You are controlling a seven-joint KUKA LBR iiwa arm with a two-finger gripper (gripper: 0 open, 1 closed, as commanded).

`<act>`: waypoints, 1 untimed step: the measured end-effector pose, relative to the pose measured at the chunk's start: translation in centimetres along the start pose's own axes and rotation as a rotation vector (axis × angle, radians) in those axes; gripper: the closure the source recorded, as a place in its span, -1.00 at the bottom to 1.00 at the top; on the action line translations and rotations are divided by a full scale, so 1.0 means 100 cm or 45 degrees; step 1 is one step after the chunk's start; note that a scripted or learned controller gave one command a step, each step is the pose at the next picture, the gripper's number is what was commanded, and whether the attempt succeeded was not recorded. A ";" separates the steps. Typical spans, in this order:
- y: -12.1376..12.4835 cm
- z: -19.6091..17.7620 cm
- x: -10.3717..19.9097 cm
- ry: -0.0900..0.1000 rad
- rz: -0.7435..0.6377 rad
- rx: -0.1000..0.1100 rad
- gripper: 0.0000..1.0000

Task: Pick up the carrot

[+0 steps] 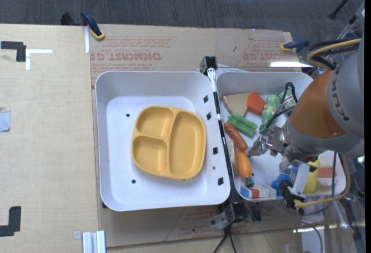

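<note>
One carrot point(244, 163) hugging rt bin's point(255, 76) left wall; claw point(262, 146) beside, grip state unclear.

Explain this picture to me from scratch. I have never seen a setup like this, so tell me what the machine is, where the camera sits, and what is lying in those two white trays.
This is one picture, taken by a fixed camera above a bench, looking down at a slant. The big grey and orange shape on the right is a robot arm reaching in. At its tip is the gripper, a small metal part with two jaws for grasping; from here I cannot tell whether they are open or shut.

On the bench sit two shallow white bins. The left bin holds a yellow divided plate. The right bin holds a pile of toy food and packets: the carrot, which is what the arm should pick up, lying near the bin's left wall, a red sausage-like piece just above it, something green, and an orange-red block.

The gripper sits just right of the carrot. Nothing is visibly held.
</note>
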State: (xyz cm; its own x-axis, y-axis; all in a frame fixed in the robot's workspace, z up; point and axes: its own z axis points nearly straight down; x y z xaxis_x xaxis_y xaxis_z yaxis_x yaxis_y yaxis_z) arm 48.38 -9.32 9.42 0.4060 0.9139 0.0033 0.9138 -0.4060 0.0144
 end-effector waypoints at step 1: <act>0.013 0.002 0.007 -0.007 0.414 0.010 -1.00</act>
State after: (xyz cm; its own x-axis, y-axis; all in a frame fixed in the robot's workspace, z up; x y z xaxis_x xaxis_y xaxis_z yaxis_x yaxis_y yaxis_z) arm 49.85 -9.25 9.23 0.6768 0.7362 0.0007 0.7361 -0.6768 0.0055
